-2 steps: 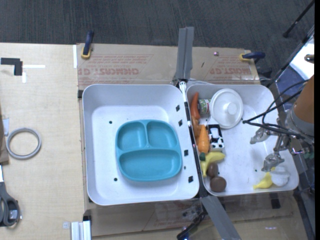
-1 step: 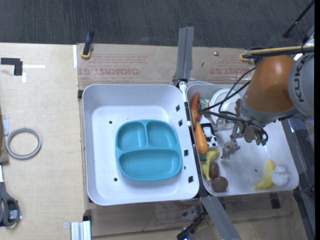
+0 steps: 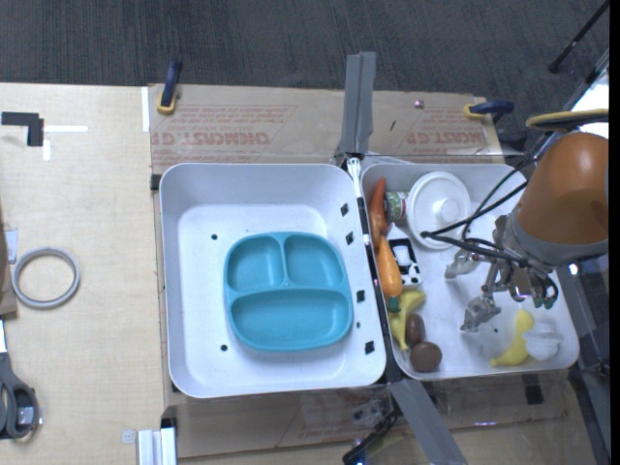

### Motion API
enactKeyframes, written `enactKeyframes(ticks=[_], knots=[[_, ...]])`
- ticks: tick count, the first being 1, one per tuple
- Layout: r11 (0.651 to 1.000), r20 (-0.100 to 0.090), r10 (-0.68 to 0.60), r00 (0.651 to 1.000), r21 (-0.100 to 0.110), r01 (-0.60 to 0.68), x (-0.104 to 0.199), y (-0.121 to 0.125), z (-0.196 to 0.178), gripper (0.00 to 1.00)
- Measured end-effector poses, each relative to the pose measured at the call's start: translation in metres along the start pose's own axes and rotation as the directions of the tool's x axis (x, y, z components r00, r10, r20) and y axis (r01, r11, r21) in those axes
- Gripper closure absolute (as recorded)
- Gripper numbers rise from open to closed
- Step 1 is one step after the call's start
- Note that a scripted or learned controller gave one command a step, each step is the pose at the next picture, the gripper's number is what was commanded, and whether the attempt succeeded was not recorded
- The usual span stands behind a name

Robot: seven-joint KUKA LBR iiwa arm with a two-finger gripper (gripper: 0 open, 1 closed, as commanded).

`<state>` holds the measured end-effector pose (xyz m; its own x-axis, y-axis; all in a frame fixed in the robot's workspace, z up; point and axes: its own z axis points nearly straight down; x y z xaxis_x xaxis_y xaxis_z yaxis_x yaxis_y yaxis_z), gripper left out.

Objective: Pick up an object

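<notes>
My gripper (image 3: 467, 294) hangs low over the right bin (image 3: 557, 356), near its middle, with its two fingers spread apart and nothing between them. Just right of it lie a yellow banana-like piece (image 3: 515, 347) and a clear plastic item (image 3: 544, 342). A white bowl (image 3: 438, 204) sits at the back of the bin, up and left of the gripper. Along the bin's left wall lie an orange carrot (image 3: 389, 267), a red-orange piece (image 3: 377, 208), a green item (image 3: 395, 204), a black-spotted die (image 3: 412, 271), a yellow banana (image 3: 405, 310) and two brown lumps (image 3: 420, 345).
The left bin (image 3: 184, 260) holds a blue divided plate (image 3: 288, 291). A grey bar (image 3: 357, 105) runs back from between the bins. On the bench at left lie a roll of tape (image 3: 44, 277) and scissors (image 3: 17, 410). The orange wrist band (image 3: 572, 192) and cables hang over the right bin's right side.
</notes>
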<state>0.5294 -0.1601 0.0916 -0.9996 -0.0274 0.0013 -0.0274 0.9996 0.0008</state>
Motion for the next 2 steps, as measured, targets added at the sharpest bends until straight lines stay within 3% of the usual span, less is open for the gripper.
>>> enactKeyframes(ticks=[1,2], knots=[[0.998,0.005,0.059,0.998,0.002,-0.059,0.038,-0.061,-0.049,0.0],[0.995,0.016,0.104,0.994,0.002,-0.104,0.048,-0.059,-0.005,0.0]])
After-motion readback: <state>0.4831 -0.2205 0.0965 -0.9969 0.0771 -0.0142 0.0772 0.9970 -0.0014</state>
